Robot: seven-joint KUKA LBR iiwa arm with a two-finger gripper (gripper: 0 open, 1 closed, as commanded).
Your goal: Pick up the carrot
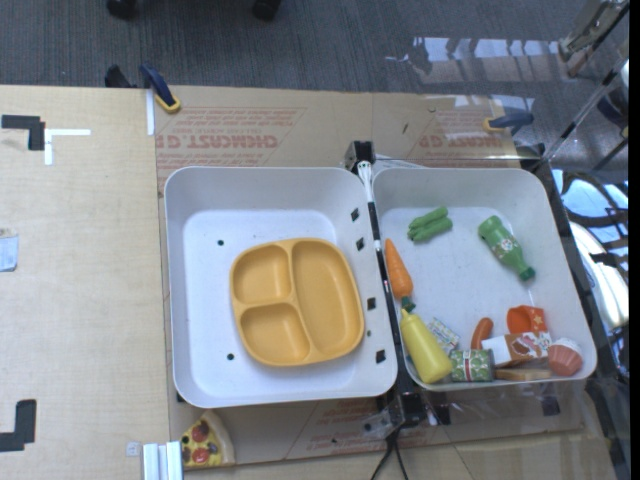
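Carrot [398, 269] lies in the right bin [462, 280], pressed close along that bin's left wall, next to the seam where the two bins meet. It is orange and runs lengthwise along the wall, its narrow end pointing toward the far rim and its thicker end toward the near rim. Just beyond the thicker end, nearly touching it, is a yellow bottle [424, 347], which also lies against the left wall and slants toward the near corner. Bare white floor lies to the carrot's right, so that side is free of other things. Farther across the same bin are a green pod toy [430, 224] near the far wall, well apart from the carrot, and a green bottle [505, 247] lying tilted toward the right wall. A cluster fills the near right corner: a small red piece [482, 331], an orange-red carton [527, 320] and a little can [471, 366] with a green and red label, all bunched together and apart from the carrot. The left bin [200, 258] holds a yellow divided plate [297, 300] with three compartments. On the desk [70, 318], by the left bin's near corner, is a toy pizza slice [203, 442]. Whether the tool is open or closed cannot be told from this view, and neither can the carrot's place relative to it.
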